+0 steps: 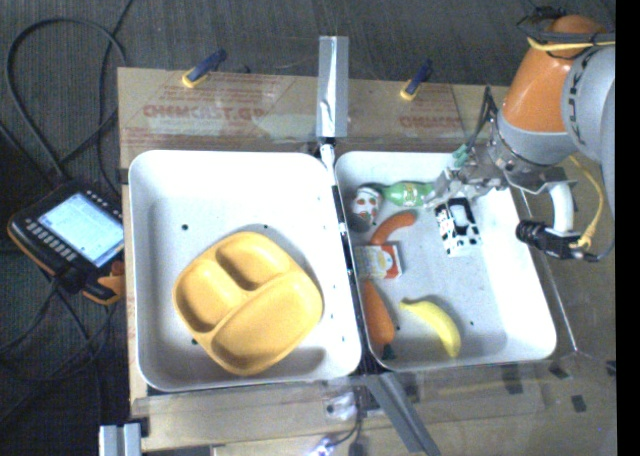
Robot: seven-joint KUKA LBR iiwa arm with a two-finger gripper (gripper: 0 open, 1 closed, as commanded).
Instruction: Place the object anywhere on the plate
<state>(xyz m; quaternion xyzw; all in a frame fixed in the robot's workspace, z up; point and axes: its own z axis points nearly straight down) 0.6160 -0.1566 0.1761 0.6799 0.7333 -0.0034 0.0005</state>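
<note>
1. Overhead, two white bins sit side by side: the left bin [150,244] holds a yellow divided plate [249,300] at lower centre-left of the frame; the right bin [520,314] holds the loose items.
2. The gripper [462,187] hangs over the upper part of the right bin, at upper right of the frame. Whether it is spread or pressed together, I cannot tell; the wrist hardware blurs into the items beneath it.
3. Which item is the task's object is not given. Judging by position, the likeliest are the green bottle-like item [408,191] just left of the gripper, or the black-and-white item [459,226] just below it. Nothing is visibly pinched.
4. Other candidates: a red-orange sausage-shaped piece [393,225] near the bin's upper left, a small round white-and-red item [365,206] beside it, a flat red-and-white packet [380,261], a carrot [377,312] along the left wall, a banana [435,324] at lower centre.
5. Handling, as a guess: these look like small toy foods, light, rigid or slightly yielding, with smooth rounded skins likely to slip.
6. Hold advice: take the long ones across the narrow middle, jaws square to the long axis. The carrot lies close to the wall, so it is awkward.
7. The plate is well apart from all items, across the divider between bins; its raised ridges could let a round piece roll.
</note>
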